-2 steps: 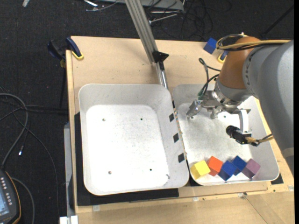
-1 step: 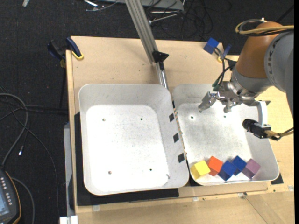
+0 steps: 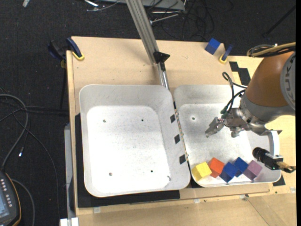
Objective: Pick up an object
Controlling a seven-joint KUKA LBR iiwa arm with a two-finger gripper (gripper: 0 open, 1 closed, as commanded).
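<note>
1. Right now the gripper (image 3: 220,126) hangs over the middle of the right bin (image 3: 202,100), its metal fingers pointing toward the left; from this slant I cannot tell whether they are spread or pressed together, and nothing shows between them.
2. Behind it, the arm's wrist (image 3: 270,91) is a smooth rounded shell, orange above and grey below, with thin cables looping off it.
3. Both bins are shallow white trays with rounded corners and floors dusted with dark scuff marks; the left bin (image 3: 94,98) has a few small holes in its floor.
4. Small blocks sit in a row along the right bin's near edge, well apart from the gripper: a yellow cube (image 3: 202,170), an orange cube (image 3: 216,166) touching it, a blue block (image 3: 233,168) and a pale purple cube (image 3: 253,169).
5. These blocks look matte and hard-edged, tilted at slightly different angles.
6. Another blue cube (image 3: 213,45) lies on the tan wooden table (image 3: 117,60), beyond the bins.
</note>
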